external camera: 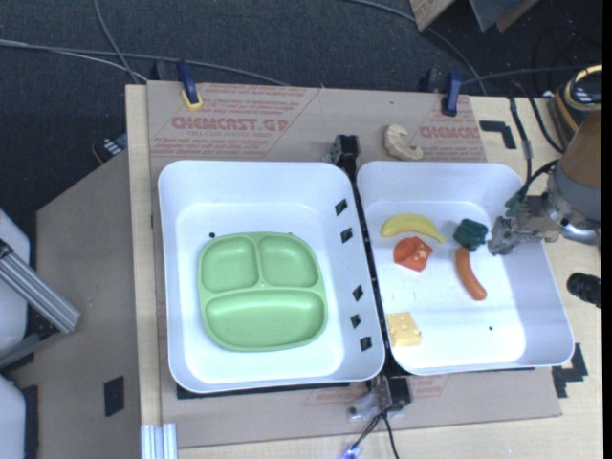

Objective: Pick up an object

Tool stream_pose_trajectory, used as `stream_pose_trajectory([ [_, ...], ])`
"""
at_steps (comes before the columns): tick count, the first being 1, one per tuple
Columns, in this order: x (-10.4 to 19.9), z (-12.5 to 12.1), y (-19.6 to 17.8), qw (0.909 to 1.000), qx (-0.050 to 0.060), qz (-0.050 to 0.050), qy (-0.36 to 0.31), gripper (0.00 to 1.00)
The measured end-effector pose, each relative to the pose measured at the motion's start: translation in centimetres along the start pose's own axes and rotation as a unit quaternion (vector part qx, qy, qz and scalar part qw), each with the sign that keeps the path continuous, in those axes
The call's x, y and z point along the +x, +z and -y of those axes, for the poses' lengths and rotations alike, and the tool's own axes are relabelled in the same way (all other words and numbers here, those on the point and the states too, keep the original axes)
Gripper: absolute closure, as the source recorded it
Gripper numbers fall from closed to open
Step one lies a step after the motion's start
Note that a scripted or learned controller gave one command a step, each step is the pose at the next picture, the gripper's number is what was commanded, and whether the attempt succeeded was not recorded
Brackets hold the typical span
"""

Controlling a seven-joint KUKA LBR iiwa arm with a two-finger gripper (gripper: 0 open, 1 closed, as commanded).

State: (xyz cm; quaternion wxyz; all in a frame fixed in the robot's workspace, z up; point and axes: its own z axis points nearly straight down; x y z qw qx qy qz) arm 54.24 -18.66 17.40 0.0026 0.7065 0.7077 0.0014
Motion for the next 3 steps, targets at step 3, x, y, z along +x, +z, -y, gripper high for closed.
stream_pose_trajectory([
  [3,10.1,-3.9,-4.6,1.0000,0.002,-0.001,-0.002,1.00],
])
